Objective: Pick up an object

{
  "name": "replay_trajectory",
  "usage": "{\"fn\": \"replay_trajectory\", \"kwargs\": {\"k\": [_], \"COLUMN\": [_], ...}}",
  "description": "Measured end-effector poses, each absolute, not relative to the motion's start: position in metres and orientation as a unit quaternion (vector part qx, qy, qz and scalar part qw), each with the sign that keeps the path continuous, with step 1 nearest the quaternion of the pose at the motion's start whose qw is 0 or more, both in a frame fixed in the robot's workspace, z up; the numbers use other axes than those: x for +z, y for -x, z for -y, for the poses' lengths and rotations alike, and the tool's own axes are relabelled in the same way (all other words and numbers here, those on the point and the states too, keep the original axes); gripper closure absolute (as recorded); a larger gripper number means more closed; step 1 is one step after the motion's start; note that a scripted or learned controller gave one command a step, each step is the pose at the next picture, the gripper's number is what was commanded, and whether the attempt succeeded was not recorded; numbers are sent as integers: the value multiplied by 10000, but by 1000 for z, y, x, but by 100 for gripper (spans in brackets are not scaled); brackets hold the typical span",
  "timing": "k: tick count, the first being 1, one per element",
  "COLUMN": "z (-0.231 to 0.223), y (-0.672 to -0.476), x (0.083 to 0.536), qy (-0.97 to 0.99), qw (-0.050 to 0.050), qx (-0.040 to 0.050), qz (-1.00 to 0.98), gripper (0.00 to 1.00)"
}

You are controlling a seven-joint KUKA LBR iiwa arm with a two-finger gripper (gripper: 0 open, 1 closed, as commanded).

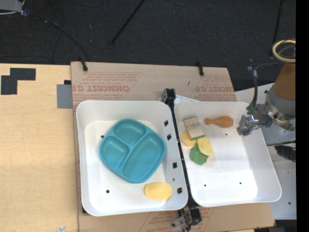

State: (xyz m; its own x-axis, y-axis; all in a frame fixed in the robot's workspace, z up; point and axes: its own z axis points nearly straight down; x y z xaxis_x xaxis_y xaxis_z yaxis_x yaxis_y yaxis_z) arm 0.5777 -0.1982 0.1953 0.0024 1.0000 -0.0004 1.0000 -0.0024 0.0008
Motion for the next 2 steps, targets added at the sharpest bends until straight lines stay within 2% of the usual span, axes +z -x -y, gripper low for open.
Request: {"fn": "replay_trajectory", "kwargs": {"k": [1, 2], "z": [199, 144], "y": [-578, -567], "x": [201, 195], "qy": [-7076, -7060], "qw": [-3, -25], "qx": [-1, -10], "qz": [-7066, -7082], "gripper": [100, 100]}}
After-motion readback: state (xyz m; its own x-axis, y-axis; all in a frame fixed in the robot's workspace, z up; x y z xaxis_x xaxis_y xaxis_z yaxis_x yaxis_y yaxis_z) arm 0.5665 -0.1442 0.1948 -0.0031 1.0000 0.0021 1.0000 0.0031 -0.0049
